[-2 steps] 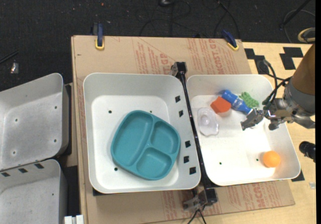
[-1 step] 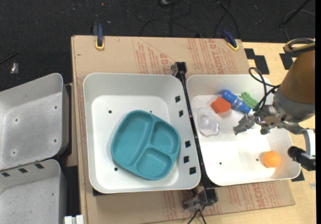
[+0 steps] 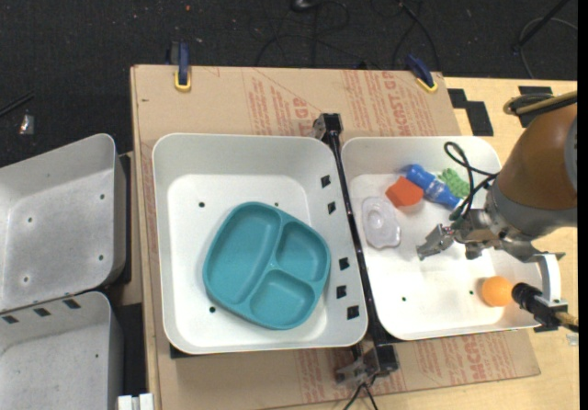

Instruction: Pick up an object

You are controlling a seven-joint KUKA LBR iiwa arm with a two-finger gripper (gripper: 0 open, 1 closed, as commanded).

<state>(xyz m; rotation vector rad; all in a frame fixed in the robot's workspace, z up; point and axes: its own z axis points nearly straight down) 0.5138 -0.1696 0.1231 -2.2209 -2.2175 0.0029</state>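
Observation:
The right bin (image 3: 432,321) holds several small objects. A clear plastic piece (image 3: 379,222) lies at its left side. At the back are an orange-red block (image 3: 402,193), a blue piece (image 3: 430,184) and a green piece (image 3: 454,183). An orange ball (image 3: 496,290) rests near the front right corner. My gripper (image 3: 448,249) hangs over the middle of this bin, right of the clear piece and up-left of the ball. It looks open, with nothing between its fingers. The arm hides the bin's right wall.
The left bin (image 3: 175,215) holds a teal divided plate (image 3: 266,264). A black divider (image 3: 344,206) runs between the two bins. White metal panels (image 3: 55,215) lie off the bench at the far left. Cardboard (image 3: 276,91) borders the bins.

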